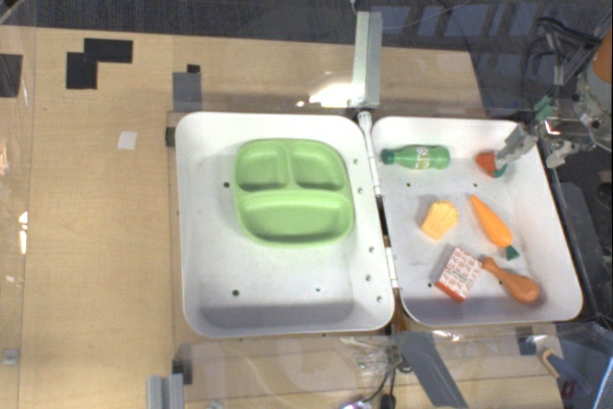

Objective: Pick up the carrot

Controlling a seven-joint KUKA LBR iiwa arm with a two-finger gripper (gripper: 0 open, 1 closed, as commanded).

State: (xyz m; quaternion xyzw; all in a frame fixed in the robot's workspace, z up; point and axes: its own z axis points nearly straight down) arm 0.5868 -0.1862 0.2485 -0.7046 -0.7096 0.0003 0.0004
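Carrot, orange and tapered with a green tip [491, 223], lies untouched in the right white bin [565, 278]. Grey two-finger gripper [510, 151] hovers well apart; picking is not begun.

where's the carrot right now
The carrot lies in the right bin, right of centre in the camera view, slanting between the yellow corn piece on its left and the brown drumstick below it.
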